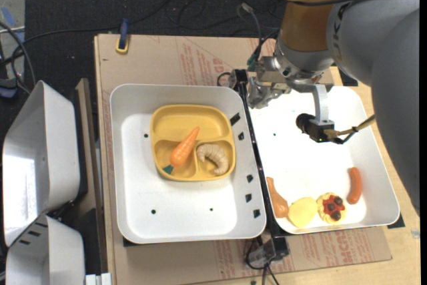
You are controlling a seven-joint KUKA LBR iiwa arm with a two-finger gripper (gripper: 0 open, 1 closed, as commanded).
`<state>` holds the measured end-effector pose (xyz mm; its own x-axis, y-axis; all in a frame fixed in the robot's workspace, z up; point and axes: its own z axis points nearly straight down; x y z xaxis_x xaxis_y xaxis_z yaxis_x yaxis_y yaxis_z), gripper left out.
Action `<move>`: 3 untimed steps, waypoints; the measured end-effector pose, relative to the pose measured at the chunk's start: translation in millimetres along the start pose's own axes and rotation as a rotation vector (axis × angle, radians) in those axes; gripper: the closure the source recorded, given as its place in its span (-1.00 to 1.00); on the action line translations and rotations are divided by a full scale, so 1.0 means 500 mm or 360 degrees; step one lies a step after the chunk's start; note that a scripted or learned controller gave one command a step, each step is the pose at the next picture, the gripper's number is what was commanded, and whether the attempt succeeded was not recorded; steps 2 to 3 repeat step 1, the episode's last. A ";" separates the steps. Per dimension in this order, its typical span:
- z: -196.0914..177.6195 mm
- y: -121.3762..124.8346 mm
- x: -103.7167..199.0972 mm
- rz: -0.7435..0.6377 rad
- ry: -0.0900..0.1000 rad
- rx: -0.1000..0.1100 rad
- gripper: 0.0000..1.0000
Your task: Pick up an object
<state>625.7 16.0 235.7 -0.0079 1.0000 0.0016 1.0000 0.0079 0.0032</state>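
A brown cardboard sheet (200, 57) covers the bench, and the floor around it is dark, with loose cables. Two white bins stand on it. The left bin (130, 163) carries one yellow plate (167, 122). On the plate lie one carrot (184, 147) and one pale curled piece (215, 158), maybe a shrimp. Right of the plate, the right bin (300, 160) keeps four toy foods: one orange strip (277, 197), one yellow disc (301, 211), one berry tart (331, 207) and one sausage (354, 185). The gripper (262, 91) hovers up-right of the plate. Whether it grips anything, I cannot tell.
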 end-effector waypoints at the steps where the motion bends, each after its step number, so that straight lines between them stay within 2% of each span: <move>1: -0.013 0.018 0.096 0.0000 0.0001 0.0000 1.00; 3: -0.013 0.018 0.096 0.0000 0.0001 0.0000 1.00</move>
